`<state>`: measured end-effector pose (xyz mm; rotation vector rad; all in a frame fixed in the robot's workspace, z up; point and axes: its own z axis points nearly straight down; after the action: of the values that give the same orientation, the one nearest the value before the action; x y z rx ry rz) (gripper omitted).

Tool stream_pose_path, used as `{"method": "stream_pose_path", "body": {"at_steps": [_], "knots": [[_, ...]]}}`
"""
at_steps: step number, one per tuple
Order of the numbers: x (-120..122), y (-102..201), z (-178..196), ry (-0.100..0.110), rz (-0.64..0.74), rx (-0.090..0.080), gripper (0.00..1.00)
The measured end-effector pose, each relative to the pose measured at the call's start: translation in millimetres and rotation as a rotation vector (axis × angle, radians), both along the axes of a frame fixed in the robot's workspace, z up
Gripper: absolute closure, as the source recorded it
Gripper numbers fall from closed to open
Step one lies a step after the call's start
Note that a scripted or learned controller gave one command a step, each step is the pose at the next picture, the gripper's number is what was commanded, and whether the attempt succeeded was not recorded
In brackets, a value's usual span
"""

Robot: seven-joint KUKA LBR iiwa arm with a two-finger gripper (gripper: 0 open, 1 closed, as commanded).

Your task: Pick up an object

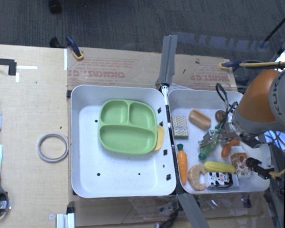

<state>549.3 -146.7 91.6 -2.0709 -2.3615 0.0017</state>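
My gripper (pixel 212 138) is low inside the right bin (pixel 206 100), near its middle, reaching in from the right under the grey and orange arm (pixel 259 99). A small green object (pixel 206 146) lies right at the gripper's tip, touching or just under it. Around it lie a bread roll (pixel 199 119), a patterned sponge-like block (pixel 180 126), a carrot (pixel 182 165), a croissant (pixel 196 177), a corn cob (pixel 219 166), a small orange-red piece (pixel 230 145) and a brown ball (pixel 220 115).
The left bin (pixel 85 156) holds a green divided plate (pixel 128 126) with a yellow item (pixel 160 137) tucked under its right edge. A black and white box (pixel 219 180) and a printed packet (pixel 240 163) sit at the right bin's front. A tape ring (pixel 53 147) lies on the bench.
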Motion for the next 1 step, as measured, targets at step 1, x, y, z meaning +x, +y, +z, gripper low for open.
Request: {"method": "stream_pose_path", "body": {"at_steps": [1], "knots": [[-0.1, -1.0, 8.8, 0.000, -0.003, 0.000, 1.00]]}}
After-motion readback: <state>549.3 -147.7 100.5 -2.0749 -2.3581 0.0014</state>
